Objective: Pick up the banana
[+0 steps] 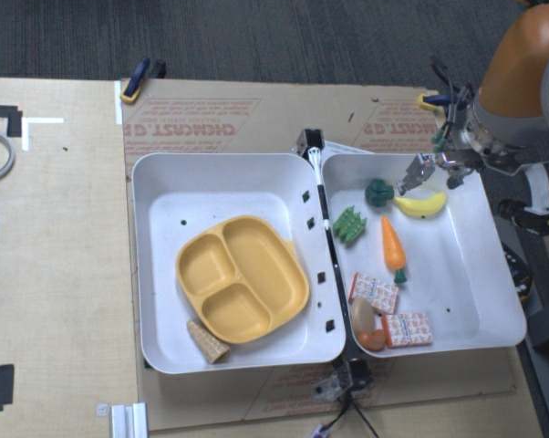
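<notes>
Lying near the right bin's (493,245) far wall, the banana (420,205).

Arm: seen reaching in from the right edge, the orange band uppermost.
Wrist: angled down and leftward.
Gripper (417,177): held low at the arm's left end; finger spacing cannot be made out.

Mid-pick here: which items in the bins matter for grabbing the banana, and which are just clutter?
Matters:
banana, right bin, upper part
claw, just above the banana

Clutter:
carrot
dark green broccoli piece
green leafy vegetable
two red-and-white packets
yellow divided plate, left bin
tan block beside the plate
</notes>
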Available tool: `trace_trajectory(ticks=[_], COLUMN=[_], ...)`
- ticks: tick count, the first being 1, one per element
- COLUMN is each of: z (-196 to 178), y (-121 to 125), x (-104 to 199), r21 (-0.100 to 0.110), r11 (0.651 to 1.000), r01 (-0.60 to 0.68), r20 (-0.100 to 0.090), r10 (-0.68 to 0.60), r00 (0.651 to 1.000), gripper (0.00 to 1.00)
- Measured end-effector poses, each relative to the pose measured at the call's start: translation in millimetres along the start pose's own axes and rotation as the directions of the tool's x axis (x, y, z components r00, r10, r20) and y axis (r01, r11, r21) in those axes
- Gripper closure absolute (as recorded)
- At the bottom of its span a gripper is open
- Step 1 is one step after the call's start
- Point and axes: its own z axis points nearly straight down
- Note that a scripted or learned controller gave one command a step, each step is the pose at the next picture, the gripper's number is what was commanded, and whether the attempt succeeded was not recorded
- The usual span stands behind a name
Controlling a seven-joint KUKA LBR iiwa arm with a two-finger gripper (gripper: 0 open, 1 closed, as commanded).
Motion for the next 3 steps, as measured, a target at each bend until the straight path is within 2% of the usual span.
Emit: trace_trajectory(ticks=[1, 2, 3], z=[91.4, 83.5, 104.9], y=[28.8, 23.5, -7.1], x=[-27.4, -71.4, -69.3], r21=[0.000, -0.002, -0.005], r11=[0.994, 0.995, 0.962], r01=[0.105, -0.103, -0.271], r20=[0.000, 0.001, -0.013], r10=[-0.105, 0.103, 0.271], r00=[0.994, 0.995, 0.962], gripper=[0.00, 0.00, 0.00])
